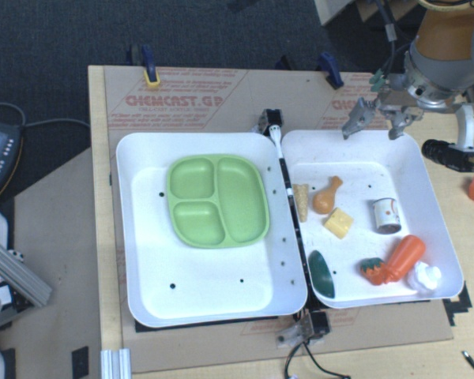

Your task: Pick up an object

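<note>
Nearest the lens, a dark green piece (321, 274) lies at the right bin's (442, 212) front edge, well below the gripper (377, 115). Gripper fingers are spread, nothing held, above the bin's far rim. A descent onto the isolated can (386, 215), just below it, is judged easiest. "CHEMCAST" is printed on the board (174, 99).

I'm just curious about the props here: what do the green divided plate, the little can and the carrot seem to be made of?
The green divided plate looks like matte molded plastic: one even color, soft rounded ridges. The little can seems metal, with a grey sheen on its end, though it could be a plastic toy. The carrot looks like smooth toy plastic, judging by its uniform bright orange and slight gloss.
</note>
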Robot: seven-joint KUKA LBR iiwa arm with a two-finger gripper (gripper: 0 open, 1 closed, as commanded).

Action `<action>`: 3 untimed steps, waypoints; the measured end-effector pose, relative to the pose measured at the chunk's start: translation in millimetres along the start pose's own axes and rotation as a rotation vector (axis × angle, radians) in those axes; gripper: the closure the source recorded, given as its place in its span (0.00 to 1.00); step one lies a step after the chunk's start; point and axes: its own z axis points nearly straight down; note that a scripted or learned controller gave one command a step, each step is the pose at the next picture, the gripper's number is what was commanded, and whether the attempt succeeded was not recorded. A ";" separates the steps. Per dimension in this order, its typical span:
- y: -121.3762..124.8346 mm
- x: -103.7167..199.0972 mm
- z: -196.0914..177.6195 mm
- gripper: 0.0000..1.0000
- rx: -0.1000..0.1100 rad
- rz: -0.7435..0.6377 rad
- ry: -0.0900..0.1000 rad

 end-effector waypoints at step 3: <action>8.3 3.0 114.2 0.00 -0.010 -0.002 -0.001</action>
